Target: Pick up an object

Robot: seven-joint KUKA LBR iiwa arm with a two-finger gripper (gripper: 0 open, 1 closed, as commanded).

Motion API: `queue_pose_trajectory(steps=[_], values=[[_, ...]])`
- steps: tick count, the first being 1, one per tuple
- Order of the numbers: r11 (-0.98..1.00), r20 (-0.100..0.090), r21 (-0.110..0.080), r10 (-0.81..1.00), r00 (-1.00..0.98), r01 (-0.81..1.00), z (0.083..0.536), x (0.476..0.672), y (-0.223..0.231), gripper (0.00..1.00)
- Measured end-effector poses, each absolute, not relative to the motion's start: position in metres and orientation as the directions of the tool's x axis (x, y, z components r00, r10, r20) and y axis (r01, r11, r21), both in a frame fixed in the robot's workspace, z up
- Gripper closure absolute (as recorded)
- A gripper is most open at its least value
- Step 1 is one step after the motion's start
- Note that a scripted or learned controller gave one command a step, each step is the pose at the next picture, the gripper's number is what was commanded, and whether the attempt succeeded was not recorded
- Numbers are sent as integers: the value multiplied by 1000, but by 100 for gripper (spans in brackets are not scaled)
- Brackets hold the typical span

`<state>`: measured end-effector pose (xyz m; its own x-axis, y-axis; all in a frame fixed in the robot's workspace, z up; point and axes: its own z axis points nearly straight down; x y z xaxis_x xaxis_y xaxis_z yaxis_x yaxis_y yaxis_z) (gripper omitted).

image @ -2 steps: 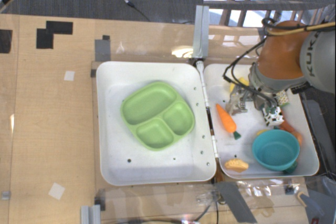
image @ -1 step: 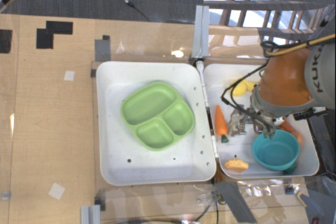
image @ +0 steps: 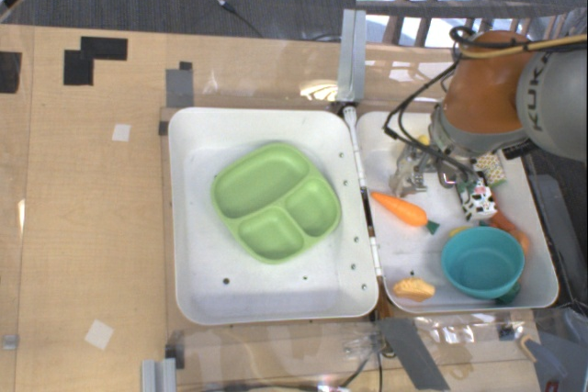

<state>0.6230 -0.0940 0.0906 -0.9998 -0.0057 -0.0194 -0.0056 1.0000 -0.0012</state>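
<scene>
Left bin (image: 197, 289): white, holding a light green divided plate (image: 276, 200). Right bin (image: 390, 257): white too. In it, an orange carrot (image: 401, 208) with a dark green tip, a teal bowl (image: 483, 262), a yellow-orange item (image: 413, 289) at lower centre, and a small white toy with black patches (image: 479, 202). Arm (image: 551, 101) at upper right: grey with an orange band (image: 487, 92). Tool (image: 424, 177): silvery metal. Desk (image: 83, 225): pale wood-tone, with black blocks (image: 96, 57) at upper left of the frame.
</scene>
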Motion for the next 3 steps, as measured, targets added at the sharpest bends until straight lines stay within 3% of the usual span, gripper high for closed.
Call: queue_pose_trajectory(steps=[1,2,3], values=[[999,-17,0,32,-999,32,92,546,-97,0],[989,-29,1,145,-989,145,93,495,-94,0],[991,-28,-3,135,-990,135,93,495,-87,0]])
